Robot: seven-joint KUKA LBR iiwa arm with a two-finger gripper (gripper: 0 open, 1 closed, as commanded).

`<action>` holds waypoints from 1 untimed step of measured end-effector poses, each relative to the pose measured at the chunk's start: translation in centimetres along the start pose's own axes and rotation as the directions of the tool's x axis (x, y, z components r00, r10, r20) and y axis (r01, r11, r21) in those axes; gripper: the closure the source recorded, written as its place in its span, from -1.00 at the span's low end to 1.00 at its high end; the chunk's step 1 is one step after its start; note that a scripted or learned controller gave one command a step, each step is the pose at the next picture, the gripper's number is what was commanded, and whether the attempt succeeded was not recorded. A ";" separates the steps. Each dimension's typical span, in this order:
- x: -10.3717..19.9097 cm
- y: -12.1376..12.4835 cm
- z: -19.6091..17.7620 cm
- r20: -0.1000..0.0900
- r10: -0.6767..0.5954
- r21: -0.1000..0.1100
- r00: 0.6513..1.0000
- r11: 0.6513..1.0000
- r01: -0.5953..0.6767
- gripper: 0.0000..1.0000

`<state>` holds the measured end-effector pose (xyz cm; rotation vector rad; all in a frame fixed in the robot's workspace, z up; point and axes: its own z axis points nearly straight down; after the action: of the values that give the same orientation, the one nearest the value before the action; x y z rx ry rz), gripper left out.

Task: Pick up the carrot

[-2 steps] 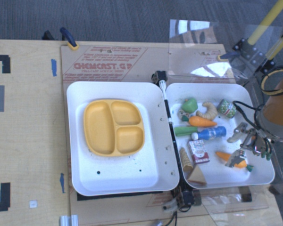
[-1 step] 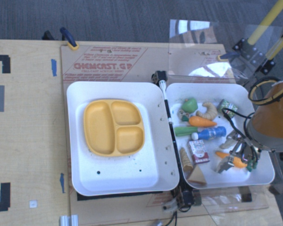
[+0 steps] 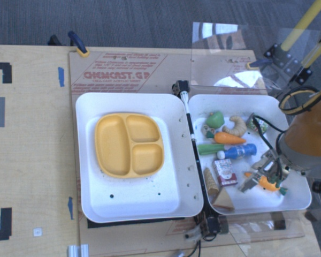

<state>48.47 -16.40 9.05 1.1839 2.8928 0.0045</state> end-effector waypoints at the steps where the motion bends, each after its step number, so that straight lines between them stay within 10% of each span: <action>1: 2.7 2.8 -0.1 0.005 -0.210 0.003 0.978 0.978 0.210 -1.00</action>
<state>48.51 -12.48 9.13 0.8711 2.9978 -0.0048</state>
